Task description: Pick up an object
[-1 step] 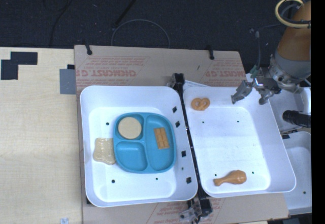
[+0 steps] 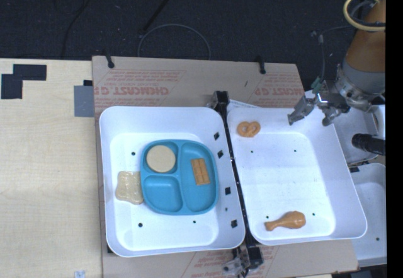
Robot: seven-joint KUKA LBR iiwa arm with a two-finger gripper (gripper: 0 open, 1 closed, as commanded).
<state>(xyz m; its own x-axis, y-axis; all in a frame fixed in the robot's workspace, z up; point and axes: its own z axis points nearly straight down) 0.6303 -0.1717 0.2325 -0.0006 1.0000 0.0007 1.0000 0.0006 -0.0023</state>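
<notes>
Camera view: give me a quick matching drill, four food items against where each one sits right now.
Items:
1. pretzel
2. drumstick
3. cracker
4. toast

Places:
A. right bin, near edge
B. left bin, beside the blue tray's left side
C. right bin, far left corner
D. right compartment of the blue tray

Pairs: 1-C, 2-A, 3-D, 4-B

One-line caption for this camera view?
End effector open above right bin holding pretzel and drumstick; blue tray in left bin.
</notes>
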